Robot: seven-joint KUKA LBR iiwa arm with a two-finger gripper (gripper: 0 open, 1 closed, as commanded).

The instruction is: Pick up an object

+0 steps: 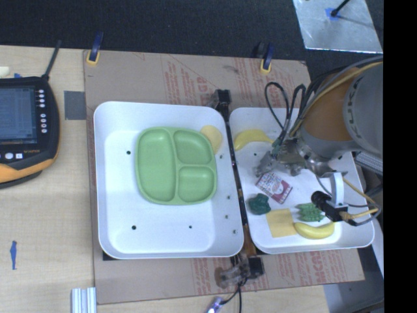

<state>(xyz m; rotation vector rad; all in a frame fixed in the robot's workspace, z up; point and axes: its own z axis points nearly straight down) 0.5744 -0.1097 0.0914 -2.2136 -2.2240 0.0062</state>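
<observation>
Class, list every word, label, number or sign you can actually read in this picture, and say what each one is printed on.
No text can be quoted.
Cardboard sheet: red printed lettering along its edges, too blurred to read.
Red packet in the right bin: print too small to read.
Handheld pendant: screen and buttons show no legible characters.

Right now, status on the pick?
Gripper low in right bin, above red packet. Nothing seen held. Cables crowd the wrist.
</observation>
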